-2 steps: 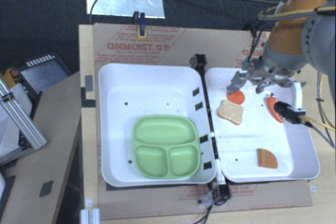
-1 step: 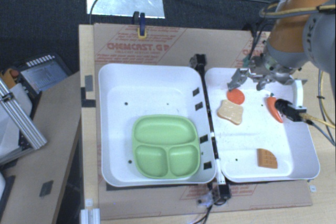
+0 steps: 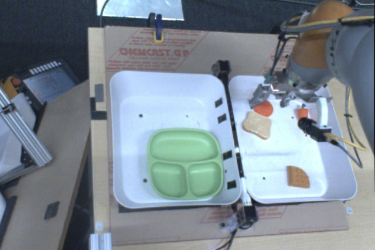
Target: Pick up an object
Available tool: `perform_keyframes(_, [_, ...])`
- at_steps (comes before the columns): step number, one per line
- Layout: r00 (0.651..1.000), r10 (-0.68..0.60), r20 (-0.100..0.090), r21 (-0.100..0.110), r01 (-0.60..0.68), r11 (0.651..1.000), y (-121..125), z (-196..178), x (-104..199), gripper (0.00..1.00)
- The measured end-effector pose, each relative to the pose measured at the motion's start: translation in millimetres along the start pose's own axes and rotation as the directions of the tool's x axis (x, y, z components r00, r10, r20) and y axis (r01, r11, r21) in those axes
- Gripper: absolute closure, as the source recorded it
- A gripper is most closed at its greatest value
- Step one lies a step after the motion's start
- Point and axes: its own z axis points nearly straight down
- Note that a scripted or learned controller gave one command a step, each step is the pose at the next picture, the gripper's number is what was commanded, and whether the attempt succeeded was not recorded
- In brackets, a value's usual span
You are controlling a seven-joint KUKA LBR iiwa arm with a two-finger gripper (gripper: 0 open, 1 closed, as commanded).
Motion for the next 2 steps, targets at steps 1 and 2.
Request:
perform_keyframes(1, [1.0,0.0,0.0,0.001,0.0,1.0,-0.6,52.1,0.5,0.0])
perform_keyframes(2, [1.0,0.0,0.0,-0.007,0.0,1.0,1.8,37.9,0.3,1.0])
